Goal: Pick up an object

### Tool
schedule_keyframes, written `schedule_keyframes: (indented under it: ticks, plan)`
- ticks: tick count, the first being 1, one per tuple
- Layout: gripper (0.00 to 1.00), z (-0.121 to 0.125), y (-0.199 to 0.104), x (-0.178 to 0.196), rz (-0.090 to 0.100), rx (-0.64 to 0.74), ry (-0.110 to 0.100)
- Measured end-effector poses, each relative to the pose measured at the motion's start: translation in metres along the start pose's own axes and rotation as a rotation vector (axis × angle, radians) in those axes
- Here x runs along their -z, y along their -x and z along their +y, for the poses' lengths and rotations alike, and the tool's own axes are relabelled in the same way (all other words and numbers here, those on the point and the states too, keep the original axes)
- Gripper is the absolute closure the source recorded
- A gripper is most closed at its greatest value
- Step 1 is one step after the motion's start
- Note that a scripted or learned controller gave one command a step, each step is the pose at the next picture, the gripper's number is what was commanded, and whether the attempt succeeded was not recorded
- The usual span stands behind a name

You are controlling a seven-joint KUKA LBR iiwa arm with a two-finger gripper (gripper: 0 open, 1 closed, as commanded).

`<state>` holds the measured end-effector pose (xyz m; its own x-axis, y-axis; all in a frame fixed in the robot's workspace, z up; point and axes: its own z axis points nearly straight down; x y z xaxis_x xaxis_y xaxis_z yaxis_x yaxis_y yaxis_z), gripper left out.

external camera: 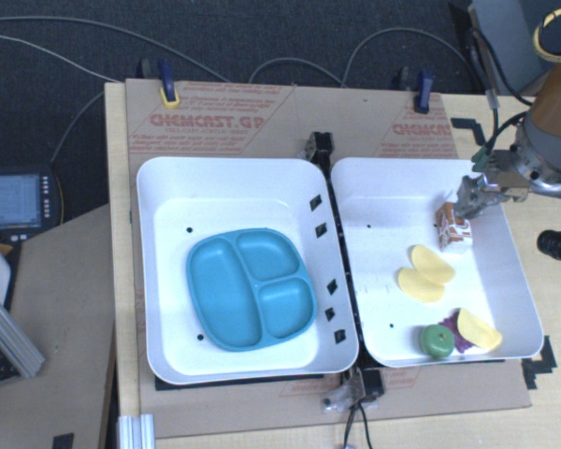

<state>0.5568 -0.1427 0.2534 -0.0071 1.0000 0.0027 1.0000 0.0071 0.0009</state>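
My gripper [470,197] hangs over the far right part of the right bin [383,190], reaching in from the right. Directly below and a little left of it is a small orange and white carton [453,228], touching or nearly touching the gripper's tip; I cannot tell whether it is gripped. Two pale yellow flat pieces [425,274] lie overlapped in the middle of that bin. At the bin's near edge sit a green round object [438,341], a purple bit [458,333] and another yellow piece [481,330].
The left bin [168,195] holds a blue divided tray [251,288]. A black divider with clips [329,241] separates the bins. Cables run across the dark floor behind, and clamps [168,90] hold the board's far edge.
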Motion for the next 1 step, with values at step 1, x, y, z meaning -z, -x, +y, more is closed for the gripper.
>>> schedule_keyframes:
  ticks: [1]
  plan:
    - [1.0, 0.0025, -0.0483, 0.0021, 0.0, -0.001, -0.002]
